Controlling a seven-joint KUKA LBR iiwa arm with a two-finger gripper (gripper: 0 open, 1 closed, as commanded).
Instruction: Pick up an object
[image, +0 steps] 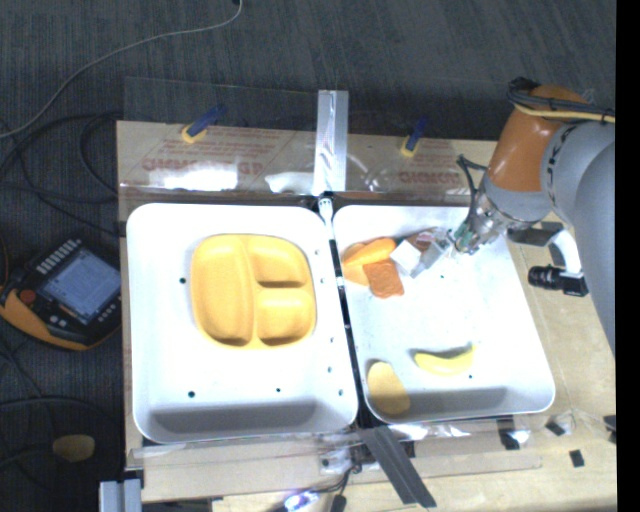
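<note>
The gripper (432, 252) is low over the right bin (500, 330), its tip at the edge of a heap of orange pieces (372, 265) with a whitish scrap (405, 258) on it; whether its fingers are parted or closed, I cannot tell. Nearer the camera than the heap lie a banana (443, 360) and a tan rounded piece (387, 388). Beyond the heap, in the left bin (160, 400), sits a yellow divided tray (252, 288). The risk, as I judge it: the pieces overlap, so a closing grip may pinch only the scrap or nudge the heap aside.

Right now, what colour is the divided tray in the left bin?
Yellow: the divided tray shows best in the camera view, inside the white left bin.
</note>
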